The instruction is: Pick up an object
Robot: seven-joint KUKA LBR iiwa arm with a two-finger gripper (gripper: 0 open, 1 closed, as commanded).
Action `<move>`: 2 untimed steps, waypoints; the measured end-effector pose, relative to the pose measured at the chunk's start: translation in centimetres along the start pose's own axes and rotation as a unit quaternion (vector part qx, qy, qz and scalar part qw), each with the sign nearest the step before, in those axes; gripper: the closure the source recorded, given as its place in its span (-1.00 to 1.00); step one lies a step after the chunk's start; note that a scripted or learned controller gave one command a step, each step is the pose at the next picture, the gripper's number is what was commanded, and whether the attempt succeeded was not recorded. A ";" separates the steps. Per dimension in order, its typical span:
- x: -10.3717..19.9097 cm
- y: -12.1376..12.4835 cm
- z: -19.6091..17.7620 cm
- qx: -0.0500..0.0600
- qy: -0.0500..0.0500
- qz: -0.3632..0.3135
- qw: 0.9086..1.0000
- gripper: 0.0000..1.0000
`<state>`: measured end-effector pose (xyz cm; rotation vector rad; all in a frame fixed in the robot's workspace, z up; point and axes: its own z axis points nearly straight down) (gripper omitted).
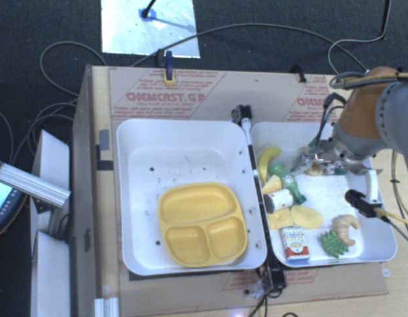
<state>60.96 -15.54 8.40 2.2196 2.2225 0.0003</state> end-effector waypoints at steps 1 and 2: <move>0.0 3.5 -2.3 -0.002 0.000 -0.001 1.000 -1.00; -3.3 3.5 -7.1 -0.002 -0.001 0.000 1.000 -1.00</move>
